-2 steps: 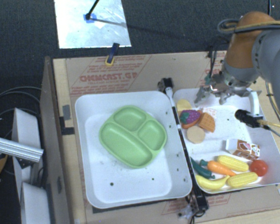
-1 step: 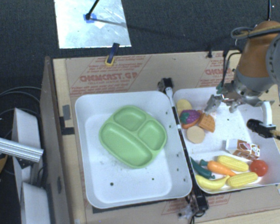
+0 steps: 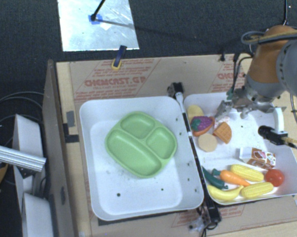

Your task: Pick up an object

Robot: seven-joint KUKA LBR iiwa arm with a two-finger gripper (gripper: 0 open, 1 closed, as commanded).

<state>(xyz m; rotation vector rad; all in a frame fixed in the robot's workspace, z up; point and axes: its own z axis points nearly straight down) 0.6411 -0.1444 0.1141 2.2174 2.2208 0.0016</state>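
Likely light, stiff, slick plastic: waffle-textured toy wedge [image 3: 222, 132] at ten o'clock in the right bin [image 3: 293, 180], best pinched across flat faces; gripper [image 3: 229, 108] just above, jaw state unreadable.

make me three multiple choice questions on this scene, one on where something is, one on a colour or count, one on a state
1. Where does the green divided plate lie?
A. in the left bin
B. in the right bin
C. on the cardboard

2. How many corn cobs lie in the right bin?
A. none
B. two
C. five

3. What rests on the green plate?
A. a tomato
B. a carrot
C. nothing

Key: 1 A, the plate sits inside the left bin. 2 B, one corn cob lies above another. 3 C, its compartments are bare.
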